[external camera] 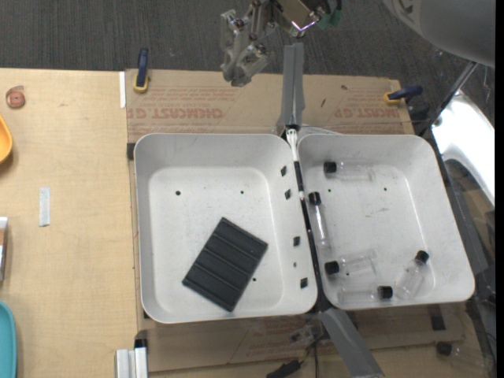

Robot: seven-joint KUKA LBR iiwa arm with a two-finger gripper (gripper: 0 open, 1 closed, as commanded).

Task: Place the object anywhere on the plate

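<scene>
Up top, I see the claw (240, 57) hanging high beyond the bins, above the cardboard (268, 105); I cannot tell its state. Lying tilted in the left bin (146, 211) is the dark ribbed plate (226, 263). Clear vials (358, 266) in the right bin (445, 211) are hard to make out.

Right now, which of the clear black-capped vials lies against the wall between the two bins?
The long vial at the right bin's left edge, lying along the divider with its cap at the far end. The others lie farther in, toward the back and the near corners.
</scene>
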